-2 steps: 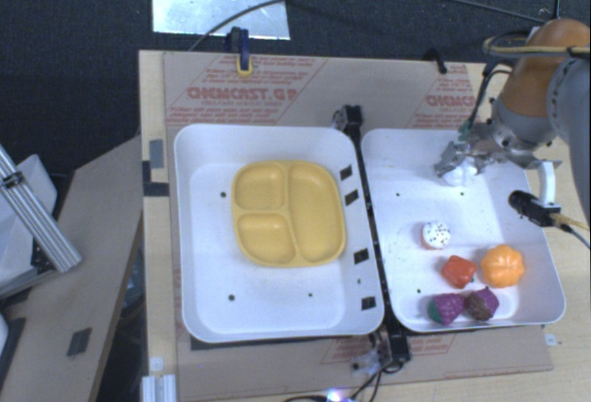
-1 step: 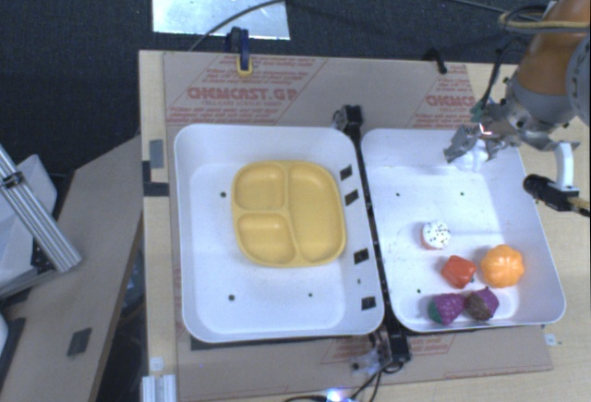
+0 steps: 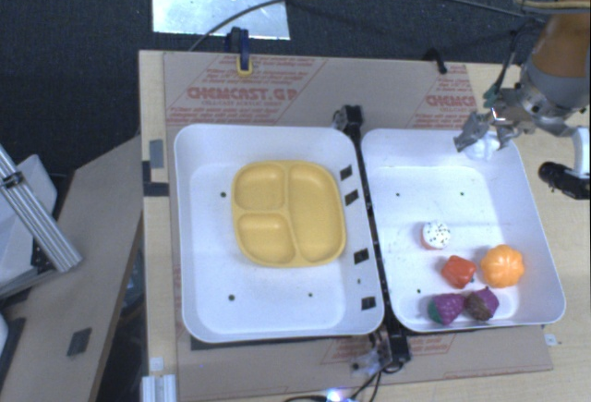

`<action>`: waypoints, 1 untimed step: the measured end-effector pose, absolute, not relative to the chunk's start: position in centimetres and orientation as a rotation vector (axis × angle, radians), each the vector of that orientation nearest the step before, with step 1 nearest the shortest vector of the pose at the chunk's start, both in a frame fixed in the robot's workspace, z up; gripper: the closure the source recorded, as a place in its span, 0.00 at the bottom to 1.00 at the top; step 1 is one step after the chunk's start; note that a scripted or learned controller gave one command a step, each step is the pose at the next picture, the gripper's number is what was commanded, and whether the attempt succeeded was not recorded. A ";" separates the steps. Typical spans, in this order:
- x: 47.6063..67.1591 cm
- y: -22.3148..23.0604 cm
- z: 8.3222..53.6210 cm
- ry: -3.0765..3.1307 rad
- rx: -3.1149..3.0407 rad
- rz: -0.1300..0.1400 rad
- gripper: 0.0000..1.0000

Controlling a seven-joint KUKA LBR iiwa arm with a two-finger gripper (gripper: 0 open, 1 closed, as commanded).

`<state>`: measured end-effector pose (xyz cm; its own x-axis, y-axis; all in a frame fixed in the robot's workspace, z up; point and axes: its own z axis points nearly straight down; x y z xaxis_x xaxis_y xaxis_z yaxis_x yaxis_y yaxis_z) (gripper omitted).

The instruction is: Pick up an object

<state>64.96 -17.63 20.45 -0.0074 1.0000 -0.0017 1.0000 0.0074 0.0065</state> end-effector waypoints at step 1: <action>64.3 -18.1 25.5 2.219 2.215 0.005 1.00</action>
